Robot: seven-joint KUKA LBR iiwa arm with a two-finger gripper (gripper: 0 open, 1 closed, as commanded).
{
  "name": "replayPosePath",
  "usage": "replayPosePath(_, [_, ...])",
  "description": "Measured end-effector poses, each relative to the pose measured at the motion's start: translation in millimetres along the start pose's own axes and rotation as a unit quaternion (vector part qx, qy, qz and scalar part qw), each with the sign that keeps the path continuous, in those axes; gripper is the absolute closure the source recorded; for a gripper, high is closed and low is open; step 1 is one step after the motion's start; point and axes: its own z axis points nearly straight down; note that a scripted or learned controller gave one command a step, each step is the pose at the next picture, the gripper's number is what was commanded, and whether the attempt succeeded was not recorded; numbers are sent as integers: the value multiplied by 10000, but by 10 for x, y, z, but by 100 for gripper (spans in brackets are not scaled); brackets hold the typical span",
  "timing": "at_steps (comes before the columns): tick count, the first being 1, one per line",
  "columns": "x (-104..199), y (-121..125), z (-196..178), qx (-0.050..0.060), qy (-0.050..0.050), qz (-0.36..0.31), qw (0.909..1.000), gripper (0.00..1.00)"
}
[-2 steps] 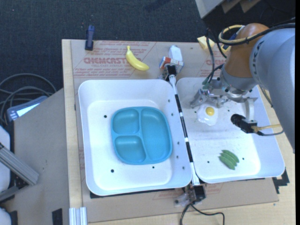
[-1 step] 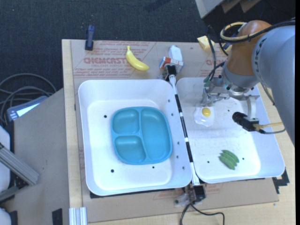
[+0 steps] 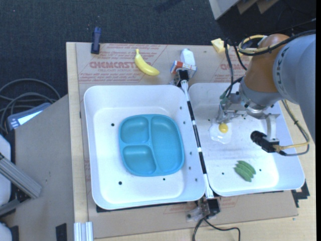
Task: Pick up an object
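A toy fried egg, white with a yellow yolk, lies in the right bin near its left wall. My gripper hangs from the grey and orange arm directly above the egg's far edge, very close to it or touching it. A green pea pod lies nearer the front of the same bin, well apart from the gripper. Nothing visibly sits in the gripper.
The left bin holds a blue divided plate. Behind the bins on the bench lie a yellow banana, a small blue item, a white and red item and a yellow piece. A black plug with a yellow cable hangs right of the egg.
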Motion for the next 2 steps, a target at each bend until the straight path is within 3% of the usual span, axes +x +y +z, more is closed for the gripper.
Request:
replayPosePath(1, [-45, -408, -6, -5, -2, 1, 10000, 100])
replayPosePath(2, [-42, -422, 18, 17, 3, 1, 10000, 0])
